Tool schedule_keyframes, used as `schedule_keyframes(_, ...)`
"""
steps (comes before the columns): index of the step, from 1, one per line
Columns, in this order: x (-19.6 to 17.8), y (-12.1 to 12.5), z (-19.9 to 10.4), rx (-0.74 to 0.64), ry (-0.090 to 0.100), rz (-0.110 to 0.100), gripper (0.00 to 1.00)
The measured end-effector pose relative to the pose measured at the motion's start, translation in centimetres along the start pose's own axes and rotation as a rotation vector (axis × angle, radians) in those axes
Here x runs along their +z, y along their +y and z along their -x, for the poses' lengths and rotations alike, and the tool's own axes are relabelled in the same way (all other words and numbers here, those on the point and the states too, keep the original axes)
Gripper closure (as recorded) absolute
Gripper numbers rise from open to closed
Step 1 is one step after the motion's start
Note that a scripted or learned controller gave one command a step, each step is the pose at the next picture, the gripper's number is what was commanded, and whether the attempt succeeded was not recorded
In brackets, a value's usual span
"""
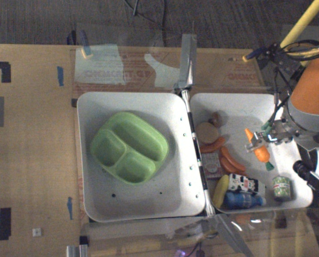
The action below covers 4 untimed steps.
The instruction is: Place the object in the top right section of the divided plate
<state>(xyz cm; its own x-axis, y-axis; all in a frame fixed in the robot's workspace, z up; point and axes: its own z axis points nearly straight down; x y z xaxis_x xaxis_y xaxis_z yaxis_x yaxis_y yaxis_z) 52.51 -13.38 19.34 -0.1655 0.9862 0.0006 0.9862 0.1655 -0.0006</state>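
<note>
A green divided plate (163, 135) lies tilted in the left bin (90, 186), its large section toward the upper right and two smaller sections toward the lower left. An orange toy carrot (261, 154) with a green tip lies in the right bin (240, 108), near its right side. My gripper (262, 139) sits right over the carrot's upper half, reaching in from the right under the orange wrist band (312, 90). The gripper's body hides where it meets the carrot.
The right bin also holds a brown round piece (206, 131), two sausages (232, 162), a yellow banana (221, 190), a blue bottle (242, 201), a small carton (242, 183) and a green can (281, 188). A metal divider (194, 143) separates the bins.
</note>
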Motion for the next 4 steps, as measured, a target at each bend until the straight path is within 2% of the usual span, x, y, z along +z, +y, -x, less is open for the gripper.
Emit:
schedule_keyframes(1,0.9,2.9,-8.6,-0.069,0.0,-0.001,1.0)
schedule_keyframes(2,0.9,9.5,-18.0,-0.093,-0.001,0.002,1.0)
schedule_keyframes(3,-0.9,5.8,-23.3,-0.222,0.0,-0.001,1.0)
schedule_keyframes(4,-1.0,5.8,-23.3,-0.222,0.0,-0.001,0.0)
